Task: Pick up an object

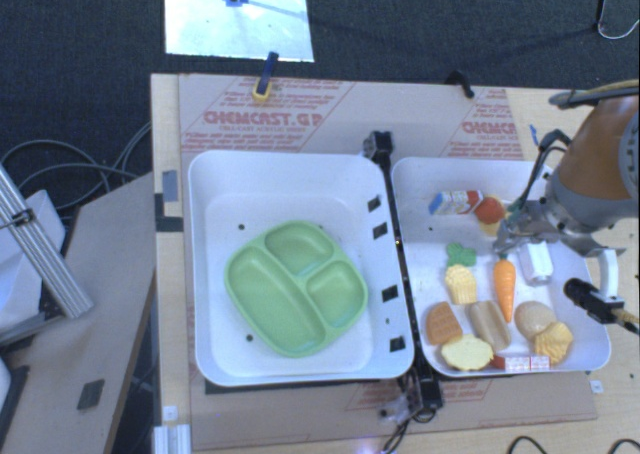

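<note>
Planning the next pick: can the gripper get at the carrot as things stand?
Probably yes. The gripper hangs in the right bin just above the carrot, whose top is uncovered. The corn lies close beside it, leaving little room.

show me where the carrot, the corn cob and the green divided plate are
carrot (505, 288): camera view, middle of its orange body.
corn cob (461, 284): camera view, centre of its yellow kernels.
green divided plate (262, 302): camera view, floor of its largest compartment.
</note>
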Controlling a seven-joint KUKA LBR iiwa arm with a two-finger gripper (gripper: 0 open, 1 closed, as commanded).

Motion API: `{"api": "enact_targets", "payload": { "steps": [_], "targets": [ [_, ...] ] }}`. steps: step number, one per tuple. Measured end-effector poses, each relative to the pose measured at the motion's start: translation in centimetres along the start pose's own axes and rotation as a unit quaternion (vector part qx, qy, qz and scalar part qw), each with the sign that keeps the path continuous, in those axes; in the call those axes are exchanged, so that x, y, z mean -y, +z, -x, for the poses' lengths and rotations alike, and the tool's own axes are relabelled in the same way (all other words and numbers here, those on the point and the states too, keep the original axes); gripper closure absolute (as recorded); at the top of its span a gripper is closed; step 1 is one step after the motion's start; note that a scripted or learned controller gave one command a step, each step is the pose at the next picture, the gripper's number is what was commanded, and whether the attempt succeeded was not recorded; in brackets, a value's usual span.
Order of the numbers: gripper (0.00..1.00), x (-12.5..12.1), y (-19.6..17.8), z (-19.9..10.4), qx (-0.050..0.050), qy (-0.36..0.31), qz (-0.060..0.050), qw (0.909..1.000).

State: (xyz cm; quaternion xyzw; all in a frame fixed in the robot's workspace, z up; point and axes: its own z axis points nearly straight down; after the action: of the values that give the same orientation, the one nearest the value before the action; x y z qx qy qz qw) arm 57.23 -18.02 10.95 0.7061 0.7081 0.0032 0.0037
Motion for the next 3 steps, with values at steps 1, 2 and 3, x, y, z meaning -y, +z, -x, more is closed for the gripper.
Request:
{"api": "enact_targets", "payload": {
  "steps": [1, 2, 3],
  "targets": [
    [1.0, 0.0, -6.1, 0.6, 0.0, 0.0, -0.003, 1.0],
    [1.0, -0.1, -11.1, 0.6, 0.0, -0.001, -0.004, 1.0],
    [1.0, -0.5, -11.8, -4.2, -0.001, -0.003, -0.004, 1.0]
  ]
}}
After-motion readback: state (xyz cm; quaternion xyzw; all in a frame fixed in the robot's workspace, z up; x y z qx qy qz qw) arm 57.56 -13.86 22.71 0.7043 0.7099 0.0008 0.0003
